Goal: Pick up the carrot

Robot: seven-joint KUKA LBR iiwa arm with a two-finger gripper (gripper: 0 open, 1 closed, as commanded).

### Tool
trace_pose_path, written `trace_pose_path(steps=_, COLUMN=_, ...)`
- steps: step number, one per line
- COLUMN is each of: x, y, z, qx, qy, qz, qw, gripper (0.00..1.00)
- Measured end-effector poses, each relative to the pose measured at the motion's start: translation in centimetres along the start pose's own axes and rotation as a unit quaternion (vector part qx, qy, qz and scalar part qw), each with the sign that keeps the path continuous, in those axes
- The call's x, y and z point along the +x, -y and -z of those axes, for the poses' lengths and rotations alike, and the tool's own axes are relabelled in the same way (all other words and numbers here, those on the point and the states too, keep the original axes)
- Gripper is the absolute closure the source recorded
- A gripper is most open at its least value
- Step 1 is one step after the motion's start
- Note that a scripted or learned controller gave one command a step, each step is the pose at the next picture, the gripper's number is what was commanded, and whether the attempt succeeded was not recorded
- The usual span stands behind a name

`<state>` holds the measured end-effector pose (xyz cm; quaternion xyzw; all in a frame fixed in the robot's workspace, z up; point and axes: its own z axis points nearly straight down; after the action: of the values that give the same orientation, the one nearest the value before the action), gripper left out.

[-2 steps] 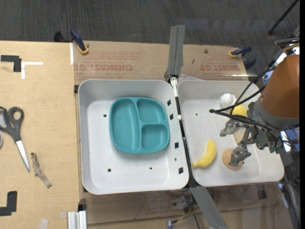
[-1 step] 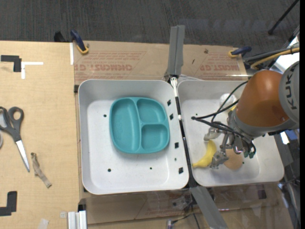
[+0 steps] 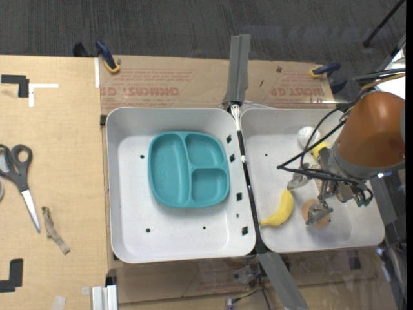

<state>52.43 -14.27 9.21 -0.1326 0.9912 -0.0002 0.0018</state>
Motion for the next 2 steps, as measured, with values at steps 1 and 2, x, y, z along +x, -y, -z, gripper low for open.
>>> trace_pose_path(steps=1, x=0.4, y=-2.3, z=-0.1, qx=-0.001, qy=-0.002, qz=-0.099, qw=0.9951, gripper=0.0)
trace_pose_path(steps=2, x=-2.0, y=-1.9, z=-0.1, qx=-0.001, qy=0.0, qz=0.033, qw=0.9995, gripper=0.0)
